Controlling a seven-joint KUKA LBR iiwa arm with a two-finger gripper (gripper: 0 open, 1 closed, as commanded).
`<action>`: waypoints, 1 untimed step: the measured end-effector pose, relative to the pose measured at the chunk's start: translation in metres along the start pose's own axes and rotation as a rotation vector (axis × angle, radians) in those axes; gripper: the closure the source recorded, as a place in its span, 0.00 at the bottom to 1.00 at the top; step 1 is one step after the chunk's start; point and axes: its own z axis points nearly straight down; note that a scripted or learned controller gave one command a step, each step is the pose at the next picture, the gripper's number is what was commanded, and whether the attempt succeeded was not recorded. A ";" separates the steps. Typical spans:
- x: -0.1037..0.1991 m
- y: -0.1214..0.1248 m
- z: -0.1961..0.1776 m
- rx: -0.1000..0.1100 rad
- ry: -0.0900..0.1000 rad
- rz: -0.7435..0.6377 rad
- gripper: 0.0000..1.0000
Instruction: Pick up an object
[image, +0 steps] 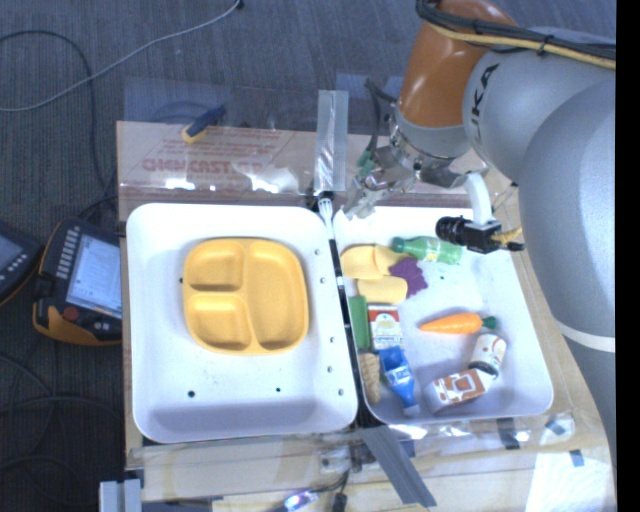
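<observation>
Orange carrot (450, 323) well below my tool (365, 195) | tool grip: cannot tell | nothing lifted; pick not yet done

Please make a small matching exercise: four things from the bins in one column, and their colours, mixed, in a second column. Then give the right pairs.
Things:
1. divided plate in the left bin
2. carrot
3. bottle at the right bin's far side
4. grapes

Colours:
A. green
B. purple
C. yellow
D. orange

Pairs: 1-C, 2-D, 3-A, 4-B
</observation>
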 end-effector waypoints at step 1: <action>-0.024 -0.010 0.002 0.000 0.000 -0.356 1.00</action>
